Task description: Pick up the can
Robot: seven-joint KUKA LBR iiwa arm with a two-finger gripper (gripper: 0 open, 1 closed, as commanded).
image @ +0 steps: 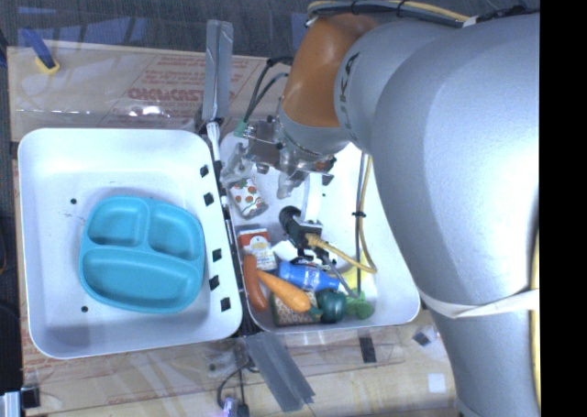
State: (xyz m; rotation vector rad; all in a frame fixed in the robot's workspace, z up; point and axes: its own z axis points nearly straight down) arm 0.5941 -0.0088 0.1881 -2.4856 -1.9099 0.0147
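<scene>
The jaws hang at the top of the right bin [393, 255], low over its white floor. Whether they are open or closed I cannot tell, since the wrist hardware hides their tips. Nothing shows between them.

The can [246, 197], small with a red and white label, lies just below them in this view. It is tilted and sits close against the wall that divides the two bins. It looks free of the jaws, so I judge the pick as not yet made.

Further down the same bin sits a tight heap: a red and white carton [257, 246], an orange carrot [286, 293], a blue container [307, 276] and a green thing [334, 307]. The carton is near the can but apart from it.

The left bin [55, 168] holds only a blue divided plate [142, 255]. Both bins rest on the desk [138, 85], and the grey arm [440, 177] with its orange band [321, 76] looms over the right side.

The risks come from the can's spot:
- With the wall so near, one side of the jaws may strike the rim or find no room to slip in.
- A tilted round can may roll or squirt away as the jaws close.
- A descent too far toward the heap could catch the carton instead.
</scene>
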